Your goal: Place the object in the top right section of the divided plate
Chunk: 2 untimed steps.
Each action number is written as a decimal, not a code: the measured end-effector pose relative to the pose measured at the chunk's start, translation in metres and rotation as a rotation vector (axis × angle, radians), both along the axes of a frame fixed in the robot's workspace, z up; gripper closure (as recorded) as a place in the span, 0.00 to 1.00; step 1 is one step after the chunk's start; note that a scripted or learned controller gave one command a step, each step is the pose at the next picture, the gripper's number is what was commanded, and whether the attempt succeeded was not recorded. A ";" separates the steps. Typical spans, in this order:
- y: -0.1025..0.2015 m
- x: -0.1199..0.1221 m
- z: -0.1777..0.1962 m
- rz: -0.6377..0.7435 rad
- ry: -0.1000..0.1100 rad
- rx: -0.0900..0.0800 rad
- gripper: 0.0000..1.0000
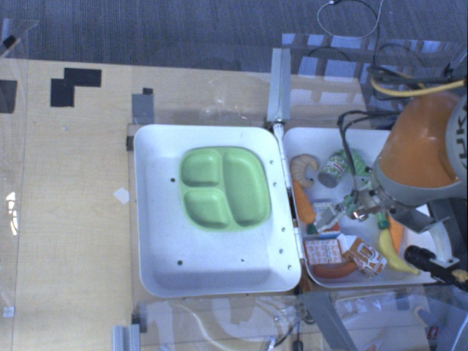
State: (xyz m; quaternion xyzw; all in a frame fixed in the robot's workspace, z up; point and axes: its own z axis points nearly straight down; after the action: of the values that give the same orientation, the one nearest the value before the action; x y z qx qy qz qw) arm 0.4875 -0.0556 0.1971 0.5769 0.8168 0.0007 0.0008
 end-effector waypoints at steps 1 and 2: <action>0.072 0.000 -0.013 0.038 0.000 0.000 0.00; 0.072 0.002 -0.002 0.039 -0.004 0.001 1.00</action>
State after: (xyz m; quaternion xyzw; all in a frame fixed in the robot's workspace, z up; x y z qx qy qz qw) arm 0.4892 0.0162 0.1952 0.5607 0.8280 0.0023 0.0021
